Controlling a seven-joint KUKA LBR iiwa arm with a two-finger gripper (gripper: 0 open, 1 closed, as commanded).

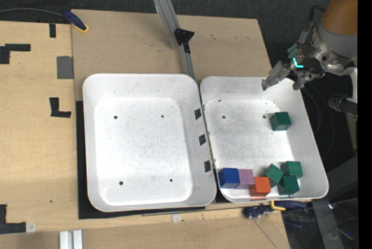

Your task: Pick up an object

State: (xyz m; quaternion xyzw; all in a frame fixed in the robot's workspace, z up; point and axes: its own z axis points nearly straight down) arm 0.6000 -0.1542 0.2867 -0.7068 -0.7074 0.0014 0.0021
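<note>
One green cube alone mid right bin | pincer above-right, apart | fingers spread, holding nothing

the arm is cut off by the picture's top and right edges, so just its wrist end shows. the gripper at the right bin's far right corner is small and dark; its fingers perhaps blur together. in the near right corner, blocks crowd and partly hide each other.
</note>
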